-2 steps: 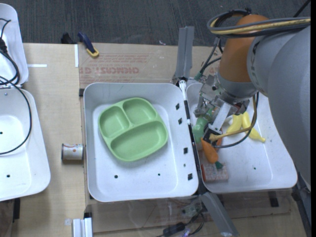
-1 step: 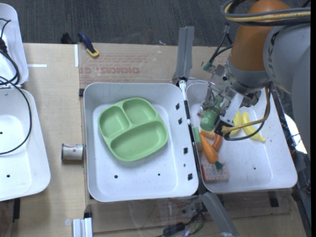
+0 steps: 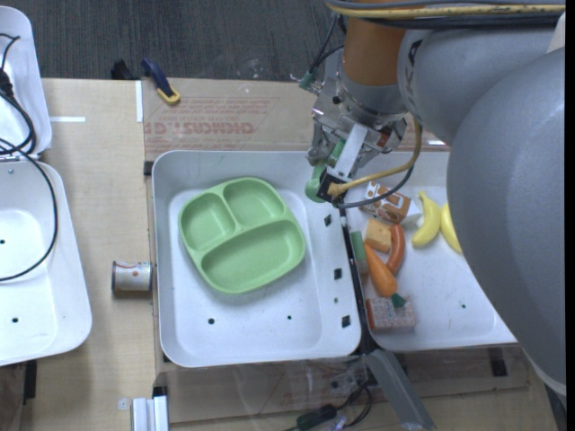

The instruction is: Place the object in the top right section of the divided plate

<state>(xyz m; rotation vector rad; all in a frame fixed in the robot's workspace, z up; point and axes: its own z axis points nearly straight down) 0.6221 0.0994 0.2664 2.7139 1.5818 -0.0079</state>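
Pincer (image 3: pixel 325 189) hovers just right of the divided plate (image 3: pixel 243 234).

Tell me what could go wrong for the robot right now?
1. The end effector sits at the edge between the two bins, with something green at its tip. I cannot tell whether it grips it, so it might drop before reaching the green plate.
2. The plate's top right section is small, so the object could land in another section.
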